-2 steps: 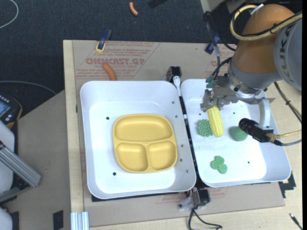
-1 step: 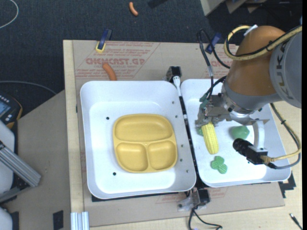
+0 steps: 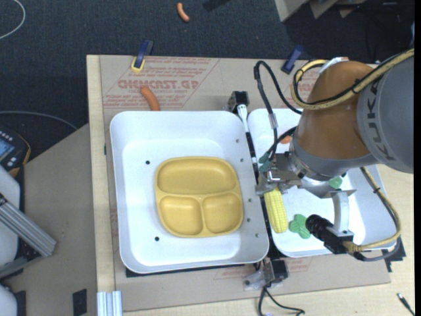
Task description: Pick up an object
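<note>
Lying lengthwise near-to-far, corn cob [image 3: 275, 210] (right bin [image 3: 375, 226])

Even bright overhead light, soft shadows, sharp.

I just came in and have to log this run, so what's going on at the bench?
The arm reaches in from the right and hangs over the right bin. Its gripper sits just above a corn cob by that bin's left wall, with a green toy beside the cob. Nothing can be seen held. The left bin holds a yellow divided plate.
</note>
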